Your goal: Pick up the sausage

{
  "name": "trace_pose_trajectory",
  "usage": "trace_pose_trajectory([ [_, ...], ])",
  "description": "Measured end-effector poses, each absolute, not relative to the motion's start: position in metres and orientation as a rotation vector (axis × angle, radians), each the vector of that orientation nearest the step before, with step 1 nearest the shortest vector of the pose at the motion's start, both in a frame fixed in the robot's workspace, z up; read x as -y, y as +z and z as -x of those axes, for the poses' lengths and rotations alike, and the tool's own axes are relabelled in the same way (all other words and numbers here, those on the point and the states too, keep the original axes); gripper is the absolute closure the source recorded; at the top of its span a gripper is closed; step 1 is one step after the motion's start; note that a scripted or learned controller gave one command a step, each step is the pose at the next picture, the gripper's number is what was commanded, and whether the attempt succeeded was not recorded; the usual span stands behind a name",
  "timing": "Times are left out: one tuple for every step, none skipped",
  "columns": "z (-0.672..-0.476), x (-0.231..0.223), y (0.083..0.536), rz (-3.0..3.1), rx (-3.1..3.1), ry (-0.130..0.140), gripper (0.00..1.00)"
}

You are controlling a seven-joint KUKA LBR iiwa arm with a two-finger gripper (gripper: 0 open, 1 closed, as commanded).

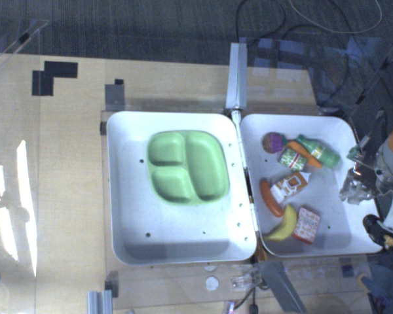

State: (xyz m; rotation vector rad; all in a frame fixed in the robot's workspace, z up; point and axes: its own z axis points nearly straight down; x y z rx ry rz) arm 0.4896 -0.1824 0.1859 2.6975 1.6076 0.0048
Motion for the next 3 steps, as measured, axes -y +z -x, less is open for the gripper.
trace_pose_trajectory([
  [-0.488, 0.18, 0.172, -2.87, -1.279, 0.005, 1.0],
  [-0.488, 0.182, 0.158, -3.028, -0.836, 0.003, 1.0],
  [-0.488, 0.193, 0.138, -3.116, -0.401, 0.002, 1.0],
])
